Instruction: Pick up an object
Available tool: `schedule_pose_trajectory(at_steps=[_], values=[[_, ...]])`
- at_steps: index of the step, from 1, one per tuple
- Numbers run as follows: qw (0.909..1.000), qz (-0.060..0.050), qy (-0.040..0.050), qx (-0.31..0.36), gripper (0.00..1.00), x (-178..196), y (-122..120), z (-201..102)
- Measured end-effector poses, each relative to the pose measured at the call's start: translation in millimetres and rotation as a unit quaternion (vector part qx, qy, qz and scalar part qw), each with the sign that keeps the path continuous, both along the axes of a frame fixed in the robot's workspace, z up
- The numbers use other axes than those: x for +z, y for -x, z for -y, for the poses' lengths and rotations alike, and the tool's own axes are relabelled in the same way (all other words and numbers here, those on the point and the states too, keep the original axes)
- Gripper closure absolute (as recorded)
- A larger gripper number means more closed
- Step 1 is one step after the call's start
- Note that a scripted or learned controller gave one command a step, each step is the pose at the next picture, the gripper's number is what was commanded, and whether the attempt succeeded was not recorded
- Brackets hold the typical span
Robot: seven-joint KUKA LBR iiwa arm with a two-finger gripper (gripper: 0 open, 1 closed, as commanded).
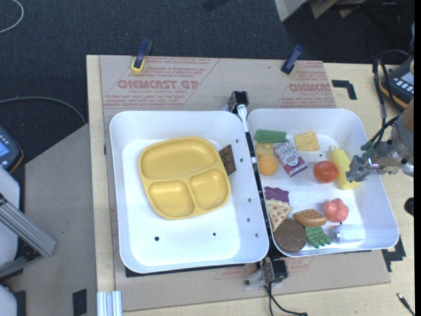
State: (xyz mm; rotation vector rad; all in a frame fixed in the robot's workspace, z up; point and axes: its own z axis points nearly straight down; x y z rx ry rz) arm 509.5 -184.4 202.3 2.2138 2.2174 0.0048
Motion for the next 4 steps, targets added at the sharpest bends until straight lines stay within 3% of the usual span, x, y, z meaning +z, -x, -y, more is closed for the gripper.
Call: schedule_pose_trajectory(at_steps=[1,3,4], values=[[1.0,-0.001,-0.0001,0.0,1.0,24,-1,0],[1.0,-0.001,-0.0013,0.002,1.0,37,-58,-82],[1.0,-0.001,-0.0012,0.002,1.0,20,-92,-118]])
